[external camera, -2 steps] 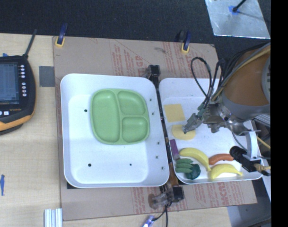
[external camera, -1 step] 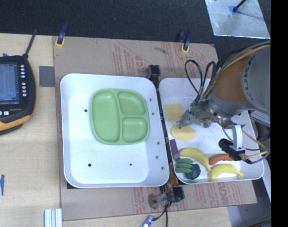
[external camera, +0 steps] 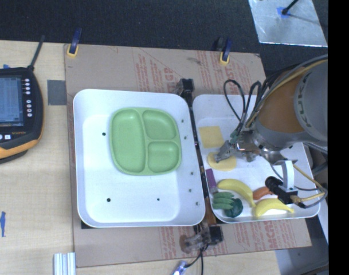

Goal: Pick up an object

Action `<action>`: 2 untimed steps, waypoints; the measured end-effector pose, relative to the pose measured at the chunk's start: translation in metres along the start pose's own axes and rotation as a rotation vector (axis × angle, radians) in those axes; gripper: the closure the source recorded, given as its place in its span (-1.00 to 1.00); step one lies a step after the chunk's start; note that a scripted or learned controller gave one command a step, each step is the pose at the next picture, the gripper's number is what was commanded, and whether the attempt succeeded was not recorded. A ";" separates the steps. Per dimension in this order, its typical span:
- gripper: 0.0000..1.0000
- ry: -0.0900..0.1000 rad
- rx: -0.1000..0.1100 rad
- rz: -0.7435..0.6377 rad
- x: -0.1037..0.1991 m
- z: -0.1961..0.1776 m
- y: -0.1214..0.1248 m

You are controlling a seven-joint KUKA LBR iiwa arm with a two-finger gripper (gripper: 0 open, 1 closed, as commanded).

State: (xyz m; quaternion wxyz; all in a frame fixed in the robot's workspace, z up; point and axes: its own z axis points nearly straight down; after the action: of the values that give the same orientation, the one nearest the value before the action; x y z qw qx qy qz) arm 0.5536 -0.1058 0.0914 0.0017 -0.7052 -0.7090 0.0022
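Under gripper (external camera: 224, 152), right bin (external camera: 220, 105): pale flat cheese slice (external camera: 223, 163); fingers' state unclear. Beyond: glossy curved banana (external camera: 236, 189). Left bin (external camera: 94, 153): green divided plate (external camera: 144, 140).

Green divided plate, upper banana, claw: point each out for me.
Green divided plate (external camera: 144, 140), camera view, centre ridge.
Upper banana (external camera: 236, 188), camera view, mid-body.
Claw (external camera: 223, 154), camera view, between its fingertips.

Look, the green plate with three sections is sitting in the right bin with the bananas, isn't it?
Not quite. The green plate with three sections sits in the left bin, by itself. The bananas lie in the right bin, where the gripper is reaching down near a pale yellow piece. The camera view from above shows this.
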 end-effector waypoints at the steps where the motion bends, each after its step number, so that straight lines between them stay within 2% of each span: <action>1: -1.00 0.000 -0.004 0.003 -0.105 -0.001 0.049; 2: -1.00 0.002 -0.004 0.001 -0.017 -0.050 0.086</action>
State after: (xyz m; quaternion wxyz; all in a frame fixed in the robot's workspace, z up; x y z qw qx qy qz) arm 0.6404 -0.1221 0.1409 0.0011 -0.7054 -0.7088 0.0000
